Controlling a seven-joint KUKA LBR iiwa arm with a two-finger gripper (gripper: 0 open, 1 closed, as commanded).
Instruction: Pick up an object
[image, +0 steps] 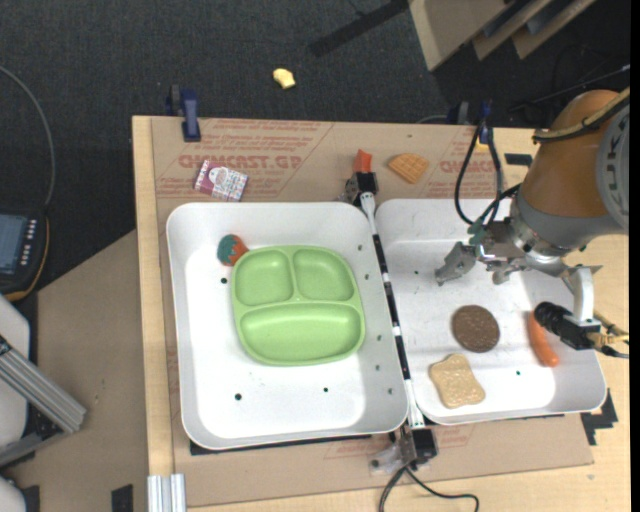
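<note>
My gripper (475, 270) hangs over the back middle of the right bin (420, 225), open, with nothing between its fingers. A round brown cookie (475, 328) lies in that bin just in front of the gripper, apart from it. Nearer the front edge rests a slice of toast (458, 381). By the bin's right wall is an orange carrot (543, 344). In the left bin (200, 380) sits a green divided plate (296, 304), and a small red and teal object (232, 249) touches its back left corner.
On the cardboard behind the bins lie a waffle cracker (407, 167), a small pink and white packet (220, 180) and an orange-tipped clamp (362, 172). The divider between the bins (388, 305) runs just left of the cookie. A yellow scrap (284, 77) lies on the floor.
</note>
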